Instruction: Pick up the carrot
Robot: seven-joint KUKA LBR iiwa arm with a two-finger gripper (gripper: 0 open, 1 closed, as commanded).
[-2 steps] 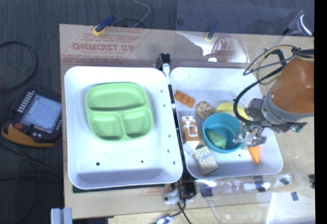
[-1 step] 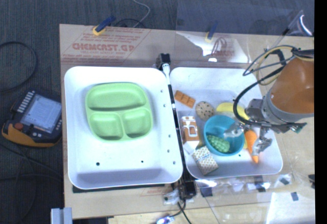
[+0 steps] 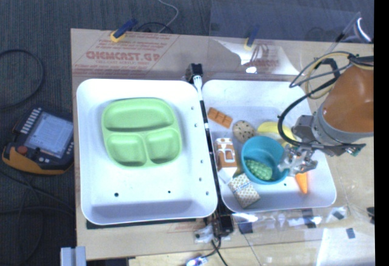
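Observation:
The carrot is a small orange piece lying near the front right corner of the right bin. My gripper hangs just above and slightly behind it, beside the blue bowl that holds green peas. The metal fingers point down towards the carrot's upper end. The arm's orange band and grey wrist cover the bin's right side.
The right bin also holds a brown waffle piece, a speckled cookie, a yellow item, a small orange-and-white box and a patterned carton. A green divided plate sits in the left bin.

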